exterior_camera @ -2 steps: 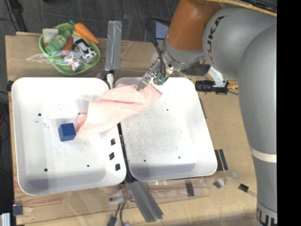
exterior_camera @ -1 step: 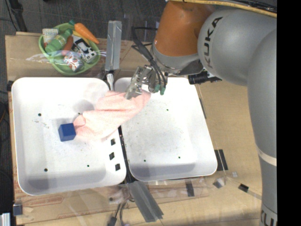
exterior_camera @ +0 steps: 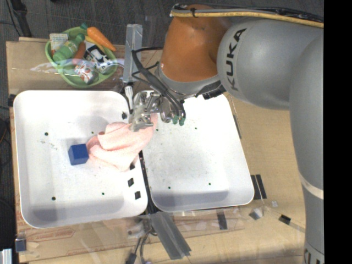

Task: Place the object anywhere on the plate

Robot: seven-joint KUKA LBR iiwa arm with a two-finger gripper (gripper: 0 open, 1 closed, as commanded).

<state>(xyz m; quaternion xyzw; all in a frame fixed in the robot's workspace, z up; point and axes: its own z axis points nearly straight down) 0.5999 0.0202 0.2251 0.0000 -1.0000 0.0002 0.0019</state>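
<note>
While the grey arm (exterior_camera: 264,54) is reaching in over the right bin (exterior_camera: 220,164), its gripper (exterior_camera: 142,120) is hanging at the right edge of the left bin (exterior_camera: 33,147), near that bin's far right corner. Whether it is gripping anything cannot be told from this view. It is touching the top of a crumpled pink cloth (exterior_camera: 118,144) — the cloth is lying against the left bin's right edge, about midway along it. A blue block (exterior_camera: 78,154) is sitting just beside the cloth's left side, on the bin floor. Beyond the left bin's far edge, a green bowl (exterior_camera: 82,80) is holding toy food — an orange carrot (exterior_camera: 99,37) among it.
</note>
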